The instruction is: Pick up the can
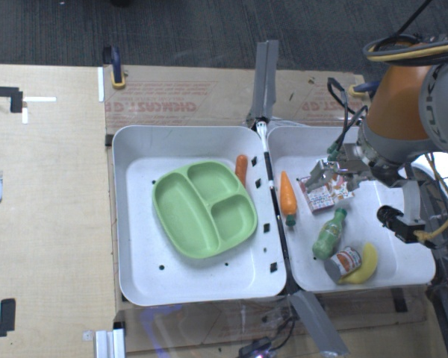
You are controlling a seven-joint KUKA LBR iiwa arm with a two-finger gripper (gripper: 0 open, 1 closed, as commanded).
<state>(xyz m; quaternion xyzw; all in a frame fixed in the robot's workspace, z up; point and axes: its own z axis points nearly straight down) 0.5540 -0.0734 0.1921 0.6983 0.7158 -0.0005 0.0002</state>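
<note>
**benchwatcher:** so where's your gripper at right now?

**iiwa_arm:** my metal two-finger gripper [322,174] is hovering low over the right-hand shallow white bin [403,278], in its upper middle part. The fingers are spread apart with nothing between them — they sit right above a small flat packet with red and white print [330,195], at its upper left corner. Can't tell if I'm actually touching it.

**benchwatcher:** and the can?

**iiwa_arm:** the short metal can with the red and white label [343,263] is lying on its side near the front of that same bin, well apart from my fingers. It's touching a yellow banana [366,265] that curves around its right side, and a green plastic bottle with a green cap [329,234] lies tilted just up-left of it, its base near the can.

**benchwatcher:** anything else in there?

**iiwa_arm:** an orange carrot [287,192] along the left wall of my bin. Over the divider, the left white bin [134,274] holds a light green three-compartment plastic plate [203,209] and a small orange sausage-shaped piece [241,168] just beside the plate's upper right edge — hard to say what it is.
</note>
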